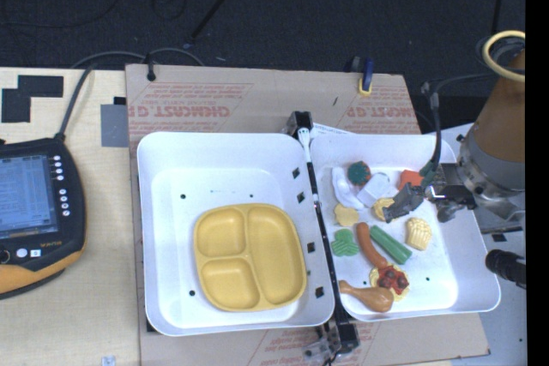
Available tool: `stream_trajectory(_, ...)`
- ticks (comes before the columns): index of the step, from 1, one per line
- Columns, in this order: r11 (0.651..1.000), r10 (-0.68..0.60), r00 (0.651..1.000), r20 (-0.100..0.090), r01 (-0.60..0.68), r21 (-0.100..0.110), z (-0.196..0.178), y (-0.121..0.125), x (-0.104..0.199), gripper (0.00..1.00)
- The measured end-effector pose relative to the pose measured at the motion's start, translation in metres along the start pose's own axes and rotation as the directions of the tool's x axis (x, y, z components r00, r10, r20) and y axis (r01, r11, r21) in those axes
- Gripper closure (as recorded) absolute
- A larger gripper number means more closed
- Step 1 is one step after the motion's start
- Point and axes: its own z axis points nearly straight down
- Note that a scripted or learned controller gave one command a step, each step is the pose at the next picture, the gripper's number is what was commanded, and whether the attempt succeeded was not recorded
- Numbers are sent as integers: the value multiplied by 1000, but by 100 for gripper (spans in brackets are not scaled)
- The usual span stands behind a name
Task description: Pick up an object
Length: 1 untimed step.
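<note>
Nearest the lens, at the lower edge: two shallow white bins side by side on a cardboard sheet (pixel 257 99).

Far left: one handheld pendant (pixel 34 210) with a lit screen, resting on the bench.

Left bin (pixel 171 159): one yellow plate (pixel 249 257), three compartments, lying flat.

Right bin (pixel 463 287): a cluster of toy foods, roughly nine pieces. One green leafy piece (pixel 345 244); one orange-red sausage (pixel 369 243) lying against one green stick (pixel 391 244); one tan drumstick (pixel 369 297) beside one red-and-yellow piece (pixel 391 279); one dark green piece (pixel 358 173) on white; one pale yellow piece (pixel 347 216); one corn cob (pixel 419 232); one orange piece (pixel 410 179).

Right: one gripper (pixel 396 207), low over the cluster, a small yellow piece (pixel 383 205) at its tip. Jaw state: cannot tell.
</note>
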Motion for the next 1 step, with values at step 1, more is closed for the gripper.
stream_trajectory(1, 1000, 1, 1000, -1, -1, 3, -10, 0, -1, 100)
